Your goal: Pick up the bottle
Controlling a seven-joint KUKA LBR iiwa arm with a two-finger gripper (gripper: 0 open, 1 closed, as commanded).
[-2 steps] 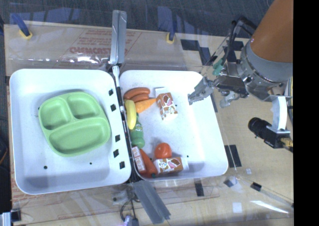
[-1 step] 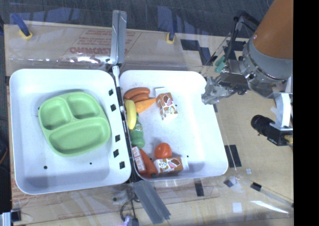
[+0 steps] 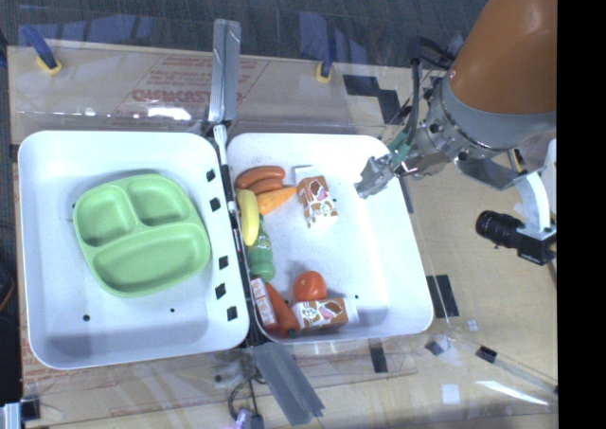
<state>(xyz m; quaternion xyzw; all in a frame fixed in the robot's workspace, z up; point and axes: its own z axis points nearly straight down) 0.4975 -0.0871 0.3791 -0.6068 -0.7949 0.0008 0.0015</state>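
Nothing is picked yet: nearest the camera, a brown printed juice carton (image 3: 320,313) and a round red tomato (image 3: 310,285) crowd the front of the right shallow white plastic bin (image 3: 383,257). Just behind them the small green plastic bottle (image 3: 260,257), as I read it, lies untouched against the bin's left wall, a yellow toy banana (image 3: 248,217) touching its far end. Farther back, the grey two-finger gripper (image 3: 372,178) hangs over the bin's bare far-right floor, well apart from the bottle and carrying nothing, claw apart or together I cannot tell; reach, grasp and lift all remain, with the left wall side tight.
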